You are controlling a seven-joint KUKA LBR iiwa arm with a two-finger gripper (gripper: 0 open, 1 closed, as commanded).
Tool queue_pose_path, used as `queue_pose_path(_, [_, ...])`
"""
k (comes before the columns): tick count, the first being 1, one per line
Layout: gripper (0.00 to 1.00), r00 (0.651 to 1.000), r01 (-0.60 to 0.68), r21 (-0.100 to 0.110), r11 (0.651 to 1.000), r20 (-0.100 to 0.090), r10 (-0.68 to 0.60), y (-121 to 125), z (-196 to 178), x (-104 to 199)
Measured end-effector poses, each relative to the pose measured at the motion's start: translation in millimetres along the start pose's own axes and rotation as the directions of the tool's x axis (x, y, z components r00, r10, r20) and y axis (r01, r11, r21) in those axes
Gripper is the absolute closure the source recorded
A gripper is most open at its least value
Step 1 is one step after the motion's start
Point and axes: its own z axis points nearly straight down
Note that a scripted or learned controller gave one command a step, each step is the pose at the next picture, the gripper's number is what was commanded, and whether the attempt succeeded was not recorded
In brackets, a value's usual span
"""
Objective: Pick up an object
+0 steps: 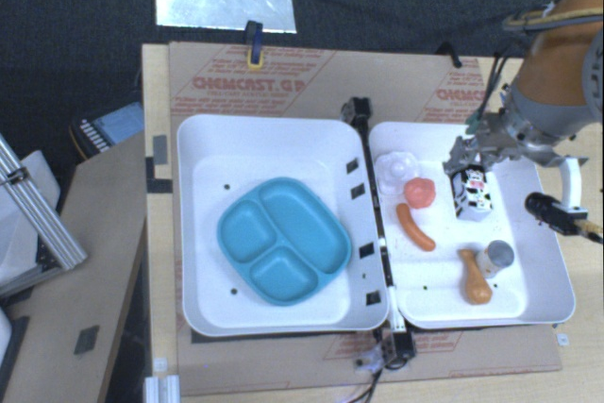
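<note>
I saw a bench point(104, 203) on a dark floor, with a brown cardboard sheet point(283, 80) under two white bins. The left bin point(203, 146) held a big blue tray point(283, 241) with three parts. The right bin point(538, 283) held the small things. The grey and orange arm point(557, 71) came in from the right, over the far side of the right bin. Its gripper point(469, 167) sat right on top of a little white carton with black spots point(474, 196). I could not tell if its fingers were wide or closed on the carton. Just left of the carton was a pink ball point(421, 193), with a clear lumpy thing point(396, 168) behind it. Nearer me lay an orange hot dog point(416, 228), a tan bottle shape point(475, 276) and a small grey can point(497, 254).
</note>
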Motion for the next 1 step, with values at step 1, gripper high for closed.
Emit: queue_pose_path(1, [1.0, 1.0, 0.001, 0.0, 1.0, 0.0, -0.001, -8.1, 5.0, 55.4])
